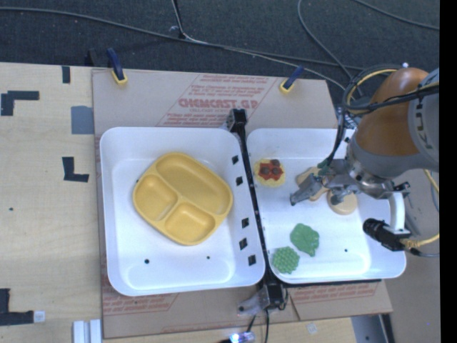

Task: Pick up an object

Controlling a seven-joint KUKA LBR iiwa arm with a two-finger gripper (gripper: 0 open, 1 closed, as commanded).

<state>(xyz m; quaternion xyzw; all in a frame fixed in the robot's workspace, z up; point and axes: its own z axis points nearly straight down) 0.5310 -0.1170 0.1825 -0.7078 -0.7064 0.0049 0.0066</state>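
Gripper above right bin

Glossy smooth yellow plastic tray, smooth white plastic bins, matt brown cardboard sheet.

In the right bin, open white floor lies in the middle, between the small pizza piece at the top left and the two green pieces at the bottom. The arm and gripper cover the upper right, over tan items. In the left bin, the yellow divided tray fills the centre, leaving floor free along the bottom edge
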